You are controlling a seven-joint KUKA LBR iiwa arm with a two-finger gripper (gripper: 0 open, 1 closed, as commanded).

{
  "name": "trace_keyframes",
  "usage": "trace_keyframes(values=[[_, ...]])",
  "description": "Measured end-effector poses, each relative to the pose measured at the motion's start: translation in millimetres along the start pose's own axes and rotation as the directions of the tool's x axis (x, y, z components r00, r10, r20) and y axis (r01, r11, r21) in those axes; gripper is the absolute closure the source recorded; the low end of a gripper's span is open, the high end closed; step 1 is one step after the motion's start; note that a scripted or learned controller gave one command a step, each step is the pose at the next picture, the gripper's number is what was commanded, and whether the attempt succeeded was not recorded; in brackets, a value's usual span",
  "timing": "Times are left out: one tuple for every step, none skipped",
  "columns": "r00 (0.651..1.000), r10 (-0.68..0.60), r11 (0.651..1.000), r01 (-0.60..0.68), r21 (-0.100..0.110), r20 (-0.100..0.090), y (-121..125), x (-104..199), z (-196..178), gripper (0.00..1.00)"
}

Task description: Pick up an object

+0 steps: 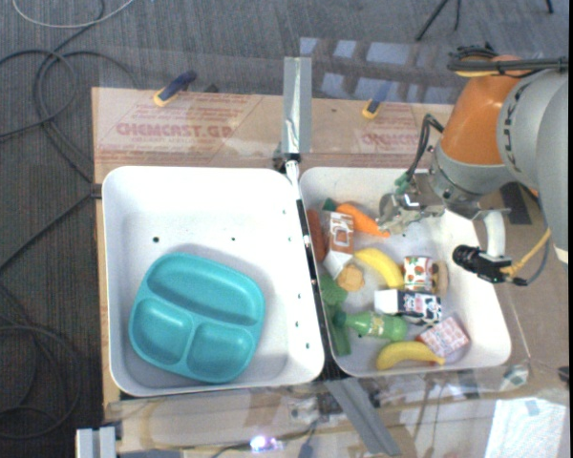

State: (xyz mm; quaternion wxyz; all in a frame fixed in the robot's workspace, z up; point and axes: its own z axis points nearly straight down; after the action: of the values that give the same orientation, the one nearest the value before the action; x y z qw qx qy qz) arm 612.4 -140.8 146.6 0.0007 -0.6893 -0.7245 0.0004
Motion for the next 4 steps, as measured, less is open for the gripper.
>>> trace_keyframes(values=[[1.0,0.0,1.0,0.0,0.0,0.0,-0.1,0.0,0.0,0.0],[0.994,0.106,0.994,-0.106,0.0,0.001,34.4,3.1,-10.7,0.0],[0.999,-0.032,0.999,0.032,-0.001,0.0,17.7,-58.1,55.2,0.0],[0.999,-0.033,0.999,0.033,0.008,-0.003,15.9,-57.2,47.4,1.0]])
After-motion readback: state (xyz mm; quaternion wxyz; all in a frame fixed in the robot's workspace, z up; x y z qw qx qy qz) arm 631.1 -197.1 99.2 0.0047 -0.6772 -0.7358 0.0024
